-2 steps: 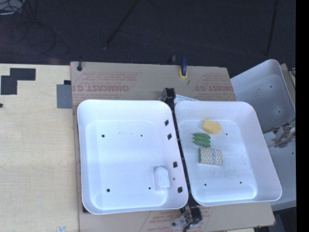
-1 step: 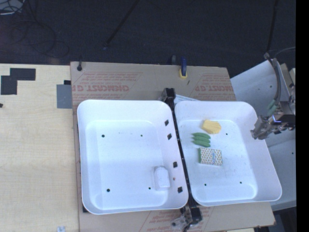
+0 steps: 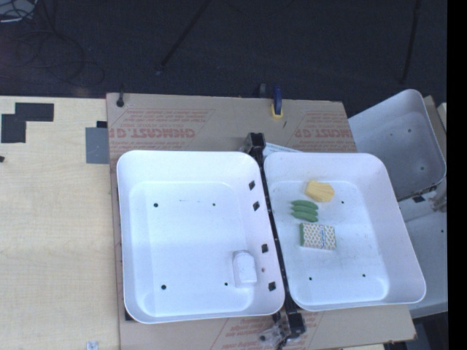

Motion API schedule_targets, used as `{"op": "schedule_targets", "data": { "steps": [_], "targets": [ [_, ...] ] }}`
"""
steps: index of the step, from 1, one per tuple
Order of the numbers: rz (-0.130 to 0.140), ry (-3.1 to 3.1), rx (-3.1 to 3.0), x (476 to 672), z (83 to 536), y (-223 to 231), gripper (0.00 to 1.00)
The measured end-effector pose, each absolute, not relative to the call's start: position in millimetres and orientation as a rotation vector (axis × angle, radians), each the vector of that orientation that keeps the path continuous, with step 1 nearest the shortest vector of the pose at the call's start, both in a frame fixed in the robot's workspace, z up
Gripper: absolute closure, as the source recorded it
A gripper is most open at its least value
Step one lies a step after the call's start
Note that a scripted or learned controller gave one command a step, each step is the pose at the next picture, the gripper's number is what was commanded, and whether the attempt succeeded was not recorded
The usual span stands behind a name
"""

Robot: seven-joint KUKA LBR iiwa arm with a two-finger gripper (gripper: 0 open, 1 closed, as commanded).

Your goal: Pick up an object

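The right bin (image 3: 398,268) holds three things near its middle. A yellow lump (image 3: 319,191) lies farthest back. Just in front of it lies a green pod-shaped piece (image 3: 305,210). Below that sits a small speckled white and green packet (image 3: 318,236). In the left bin (image 3: 139,195) a white block (image 3: 244,267) rests near the front right corner.
Both bins sit on a brown cardboard sheet (image 3: 190,126) on a pale wooden bench (image 3: 51,232). A grey metal plate (image 3: 398,141) stands at the right, behind the right bin. A blue and yellow clamp (image 3: 277,102) holds the cardboard's far edge.
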State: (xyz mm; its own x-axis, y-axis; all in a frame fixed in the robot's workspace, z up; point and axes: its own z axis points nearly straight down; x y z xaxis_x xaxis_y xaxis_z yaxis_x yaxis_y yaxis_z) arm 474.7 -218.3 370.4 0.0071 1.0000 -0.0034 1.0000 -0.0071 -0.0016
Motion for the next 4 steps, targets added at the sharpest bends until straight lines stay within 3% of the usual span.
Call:
{"op": "schedule_targets", "data": {
  "steps": [1, 2, 3, 4],
  "targets": [
    [-0.004, 2.235, 2.222, 478.6, 306.5, -144.5, 1.00],
    [-0.013, 2.224, 2.235, 472.4, 198.1, -203.6, 1.00],
    [0.004, 2.215, 2.215, 476.6, 305.0, -215.4, 1.00],
    [0.001, 2.220, 2.218, 494.3, 342.1, -214.0, 1.00]
  ]
}}
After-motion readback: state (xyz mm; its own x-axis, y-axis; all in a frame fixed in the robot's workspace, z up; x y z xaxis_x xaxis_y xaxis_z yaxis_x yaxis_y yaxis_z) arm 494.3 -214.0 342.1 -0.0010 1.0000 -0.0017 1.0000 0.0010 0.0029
